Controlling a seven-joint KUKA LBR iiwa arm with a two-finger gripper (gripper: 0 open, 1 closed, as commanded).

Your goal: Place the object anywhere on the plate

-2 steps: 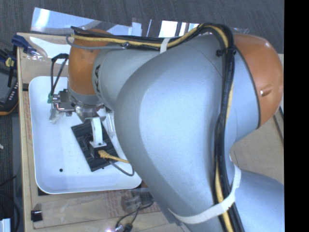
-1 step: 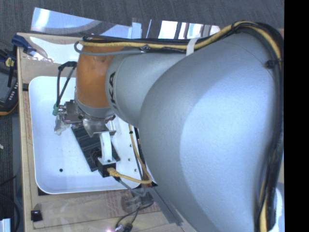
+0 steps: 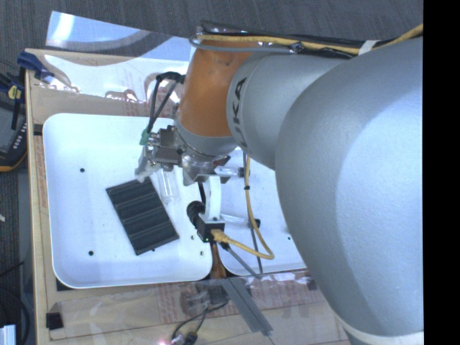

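Object: a dark ribbed slab (image 3: 141, 216), flat in the left bin (image 3: 72, 264), just below and left of the gripper (image 3: 159, 180).
Handling: likely stiff, light; thin, so pinch across its narrow width.
Long axis: upper-left to lower-right.
Fingers: clear, pale; whether apart or together, cannot tell.

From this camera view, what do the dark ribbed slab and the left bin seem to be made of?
The dark ribbed slab: probably rubber or matte plastic, since it is dull black with parallel grooves and no glare. The left bin: likely moulded plastic, smooth white with rounded corners and a soft sheen; painted metal cannot be excluded.
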